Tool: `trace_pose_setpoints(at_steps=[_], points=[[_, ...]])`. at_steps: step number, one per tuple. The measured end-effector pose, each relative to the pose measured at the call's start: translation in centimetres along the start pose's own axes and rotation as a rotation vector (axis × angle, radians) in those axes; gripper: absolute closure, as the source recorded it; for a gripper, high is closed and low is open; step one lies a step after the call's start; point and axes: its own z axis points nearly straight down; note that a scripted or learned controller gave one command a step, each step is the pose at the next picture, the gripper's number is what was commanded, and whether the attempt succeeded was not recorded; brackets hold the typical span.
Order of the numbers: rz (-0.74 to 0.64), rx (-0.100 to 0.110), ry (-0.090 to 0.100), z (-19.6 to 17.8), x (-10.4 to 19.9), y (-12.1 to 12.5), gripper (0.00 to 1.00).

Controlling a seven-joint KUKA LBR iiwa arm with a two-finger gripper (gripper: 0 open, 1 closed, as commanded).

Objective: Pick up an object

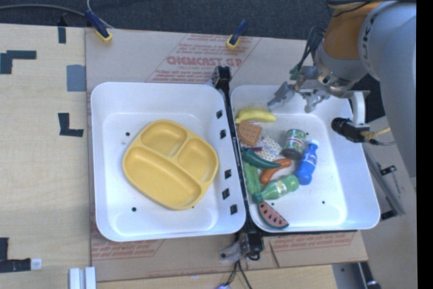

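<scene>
My gripper (295, 100) hangs over the far end of the right bin (352, 203), open, with nothing between its fingers. Just to its left lies a yellow banana (255, 116). Below that come a brown waffle (249, 133), a small green-labelled can (295, 140), a blue bottle (306, 162), a dark green vegetable (260, 159), an orange carrot (276, 171), a green bottle (277, 188) and a watermelon slice (272, 214). All of these are heaped along the bin's left side.
The left bin (108, 206) holds a yellow divided plate (170, 162). A black clamp (222, 76) sits where the two bins meet at the far side. The arm's orange band (352, 17) rises at the upper right. Cardboard (135, 57) lies under both bins.
</scene>
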Motion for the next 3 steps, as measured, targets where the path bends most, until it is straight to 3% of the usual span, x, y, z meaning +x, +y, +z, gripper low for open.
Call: trace_pose_setpoints(at_steps=[1,2,3], points=[[0.0,0.007,-0.002,7.42,2.0,0.96,0.0],[-0.001,0.015,-0.005,6.57,1.88,0.79,1.0],[0.0,0.015,-0.008,6.54,1.68,0.76,0.0]])
